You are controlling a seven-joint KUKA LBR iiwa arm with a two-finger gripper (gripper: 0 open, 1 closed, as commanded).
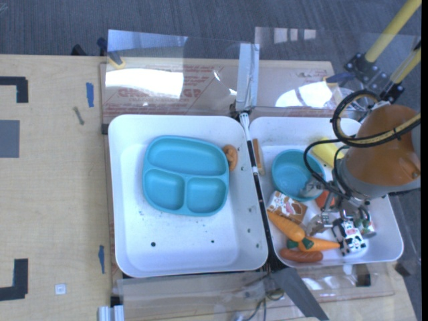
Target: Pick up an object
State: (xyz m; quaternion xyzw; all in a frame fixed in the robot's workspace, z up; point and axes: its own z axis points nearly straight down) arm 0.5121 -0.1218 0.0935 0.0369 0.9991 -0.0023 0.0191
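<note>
My gripper (341, 216) hangs low over the right bin (394, 246), below the arm's orange band. It sits just above several small items. A black-and-white cow toy (352, 238) lies right beside it, to the lower right. An orange carrot (287, 227) and a second carrot (322, 244) lie to its left and below it. A red piece (301, 256) rests along the bin's front wall. A printed snack packet (287, 206) lies left of the gripper. I see nothing plainly held.
A blue bowl (291, 172) and a yellow object (324, 152) occupy the back of the right bin. The left bin (187, 243) holds a blue divided plate (185, 176) with a small orange item (231, 156) at its right edge. Black cables loop around the wrist.
</note>
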